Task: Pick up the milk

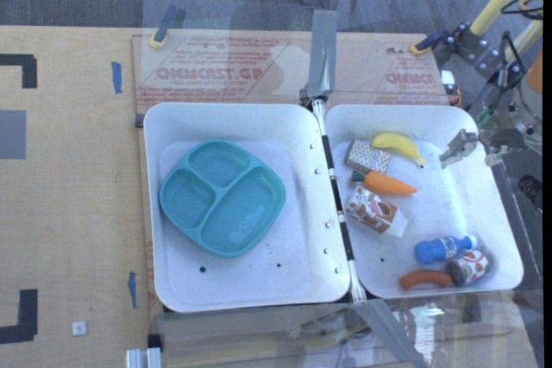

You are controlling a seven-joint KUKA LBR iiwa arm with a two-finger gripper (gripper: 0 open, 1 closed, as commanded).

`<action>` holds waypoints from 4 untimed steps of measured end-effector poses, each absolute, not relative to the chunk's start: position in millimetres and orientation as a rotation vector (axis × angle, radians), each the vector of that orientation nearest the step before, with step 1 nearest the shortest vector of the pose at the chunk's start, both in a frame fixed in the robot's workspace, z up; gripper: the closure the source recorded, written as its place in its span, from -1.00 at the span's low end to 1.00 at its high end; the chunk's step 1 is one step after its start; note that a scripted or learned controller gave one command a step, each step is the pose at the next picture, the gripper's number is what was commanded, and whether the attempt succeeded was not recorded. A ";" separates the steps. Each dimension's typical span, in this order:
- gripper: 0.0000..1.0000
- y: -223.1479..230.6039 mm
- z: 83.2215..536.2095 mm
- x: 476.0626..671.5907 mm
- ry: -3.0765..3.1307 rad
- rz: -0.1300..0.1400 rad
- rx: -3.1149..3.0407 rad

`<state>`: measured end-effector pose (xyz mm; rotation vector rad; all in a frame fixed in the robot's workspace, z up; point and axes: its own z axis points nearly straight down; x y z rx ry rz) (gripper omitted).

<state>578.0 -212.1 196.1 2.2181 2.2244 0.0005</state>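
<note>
Bench: two white bins [172,185] sat side by side.
Left bin: held a teal divided plate [222,197].
Milk: the carton [374,210] lay on its side in the right bin, near the divider, below the carrot [388,183].
Gripper: the gripper [458,146] hovered at the right bin's upper right; finger state could not be told.
Progress: apparently nothing grasped; reach, grip and lift all remained.

Milk carton [374,210]: small box, white with reddish-brown printed pattern on its sides, plain white end facing lower right. Lies on its side, not upright, long axis slanted from upper left to lower right. Rests on floor of right bin [483,211], in bin's left half, near divider between bins. Just below carrot [389,184], close to it but contact unclear. Well apart from blue bottle [442,248] at lower right. Nothing gripping it
</note>
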 end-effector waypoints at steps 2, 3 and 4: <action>-1.00 -110.6 88.9 565.4 2.322 0.008 2.101; -1.00 -111.0 88.8 490.0 2.302 0.006 2.129; 1.00 -111.8 99.2 491.3 2.295 0.012 2.129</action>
